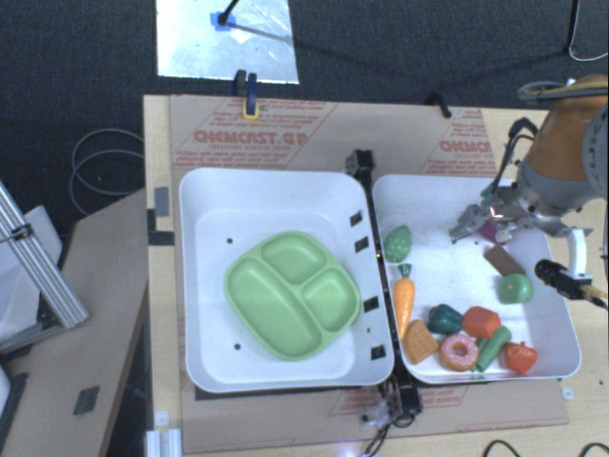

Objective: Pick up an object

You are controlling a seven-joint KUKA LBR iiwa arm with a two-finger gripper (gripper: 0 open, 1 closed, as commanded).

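Toy food (461, 336) fills the right bin's (428, 198) front; gripper (473, 223) hovers behind

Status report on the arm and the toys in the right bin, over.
Gripper low in the right bin, nothing seen held. Brown block and green ball lie just beside it. Other toys clustered at the near edge, apart.

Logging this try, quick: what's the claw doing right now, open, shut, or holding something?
Claw: over the right bin, above bare floor; whether it is open or shut cannot be told, and nothing shows in its grip.
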